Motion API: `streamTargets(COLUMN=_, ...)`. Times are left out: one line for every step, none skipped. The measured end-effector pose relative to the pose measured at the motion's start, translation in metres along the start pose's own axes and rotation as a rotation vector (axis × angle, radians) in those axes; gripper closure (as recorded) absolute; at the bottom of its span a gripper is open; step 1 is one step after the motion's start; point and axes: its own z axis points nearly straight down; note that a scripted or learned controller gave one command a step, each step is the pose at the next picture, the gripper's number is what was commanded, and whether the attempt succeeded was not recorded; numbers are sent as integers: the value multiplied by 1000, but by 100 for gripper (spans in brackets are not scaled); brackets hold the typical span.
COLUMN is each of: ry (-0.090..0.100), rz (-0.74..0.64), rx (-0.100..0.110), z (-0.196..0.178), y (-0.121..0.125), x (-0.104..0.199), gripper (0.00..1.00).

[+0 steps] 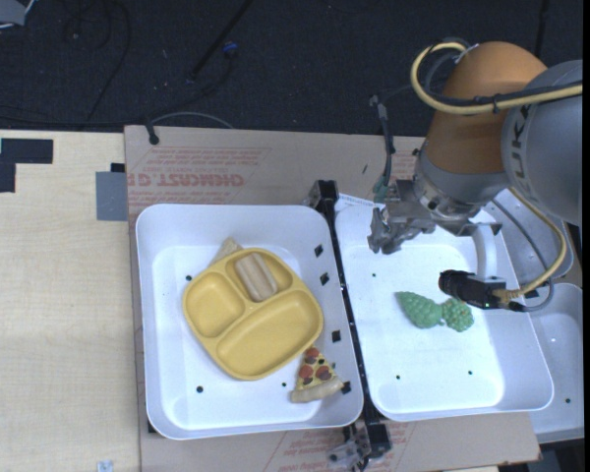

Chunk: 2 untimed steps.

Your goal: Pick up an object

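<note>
The gripper [385, 236], fingers' state unclear, hangs over the right bin's [531, 386] far-left corner, with open floor toward the green toy [433, 311].

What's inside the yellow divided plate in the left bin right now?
One tan, sausage-like piece lies in an upper compartment of the yellow plate. The other two compartments look bare. Something pale pokes out behind the plate's top edge; most of it is covered.
</note>
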Motion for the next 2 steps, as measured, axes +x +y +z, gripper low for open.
streamTargets(ry=-1, rz=0, rx=0, z=6, y=3, x=54, gripper=100)
streamTargets(ry=-1, rz=-1, rx=-1, z=3, y=-2, x=106, gripper=100)
